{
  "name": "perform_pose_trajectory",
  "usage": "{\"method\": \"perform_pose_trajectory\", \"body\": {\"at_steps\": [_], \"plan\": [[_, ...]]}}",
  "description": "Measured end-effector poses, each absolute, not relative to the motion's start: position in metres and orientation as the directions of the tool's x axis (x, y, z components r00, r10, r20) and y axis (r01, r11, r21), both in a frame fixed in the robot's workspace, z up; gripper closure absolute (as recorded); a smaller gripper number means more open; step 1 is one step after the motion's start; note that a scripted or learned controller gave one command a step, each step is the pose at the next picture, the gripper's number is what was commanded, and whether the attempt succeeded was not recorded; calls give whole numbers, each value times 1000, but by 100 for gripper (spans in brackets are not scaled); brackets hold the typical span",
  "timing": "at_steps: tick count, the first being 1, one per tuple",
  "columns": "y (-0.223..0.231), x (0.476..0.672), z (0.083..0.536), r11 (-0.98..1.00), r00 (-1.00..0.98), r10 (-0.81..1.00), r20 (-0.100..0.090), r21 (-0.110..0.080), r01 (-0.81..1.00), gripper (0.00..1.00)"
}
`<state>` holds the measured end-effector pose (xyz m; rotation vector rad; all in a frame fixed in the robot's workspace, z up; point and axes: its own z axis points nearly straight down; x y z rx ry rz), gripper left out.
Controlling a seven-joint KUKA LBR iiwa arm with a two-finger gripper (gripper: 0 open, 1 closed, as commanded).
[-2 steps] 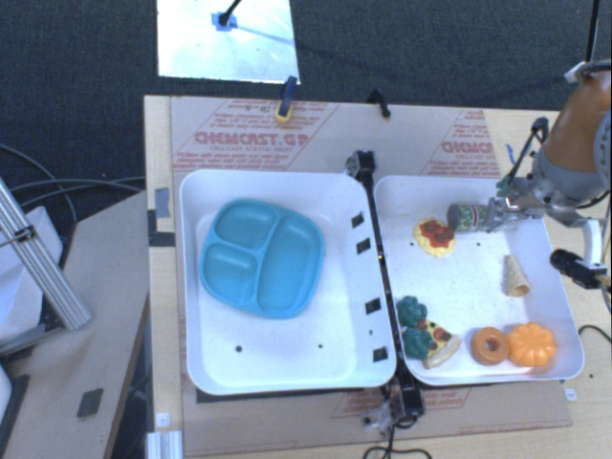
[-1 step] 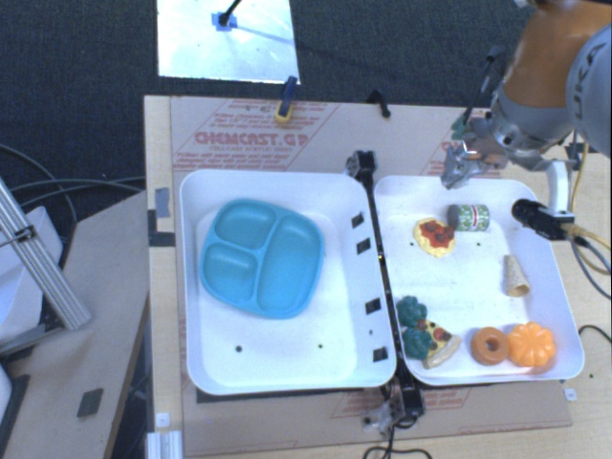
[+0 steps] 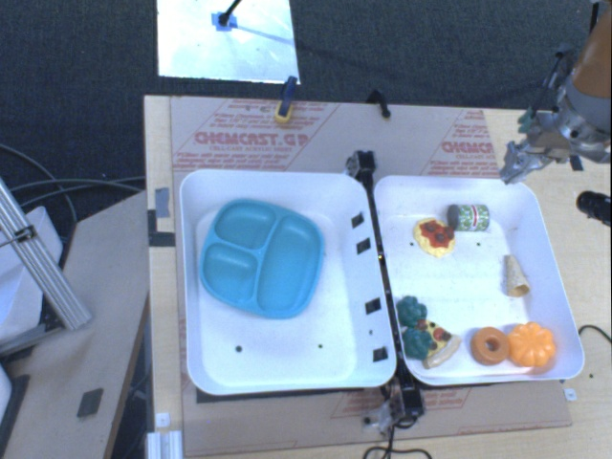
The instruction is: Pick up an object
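My claw (image 3: 517, 165) hangs over the far right corner of the right bin (image 3: 550, 247); if it is wide or narrow, I cannot tell. Nothing is in it. Nearest below-left of it lies the small can (image 3: 469, 217), beside the pizza slice (image 3: 435, 237). The cone (image 3: 515, 275) lies lower, under my claw.

I see the gripper (image 3: 517, 163) hovering above the far right corner of the right bin (image 3: 545, 220), holding nothing. In that bin I make out a small green can (image 3: 469, 217) lying just beside a pizza toy (image 3: 435, 237), a cone (image 3: 515, 275) near the right wall, and along the near edge a broccoli (image 3: 413, 314), a pizza slice (image 3: 438, 343), a donut (image 3: 491, 345) and an orange pumpkin (image 3: 532, 344). The left bin (image 3: 220, 352) holds a blue divided plate (image 3: 260, 257).
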<state>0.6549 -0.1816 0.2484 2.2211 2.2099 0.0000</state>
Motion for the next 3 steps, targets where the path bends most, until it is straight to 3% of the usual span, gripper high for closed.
{"method": "perform_pose_trajectory", "body": {"at_steps": [1,2,3], "plan": [[-113,664,215,9,-9,1000,2,1,1000,100],[-213,668,233,-6,6,1000,-7,6,1000,100],[-139,669,241,10,-10,1000,1,4,1000,100]]}}
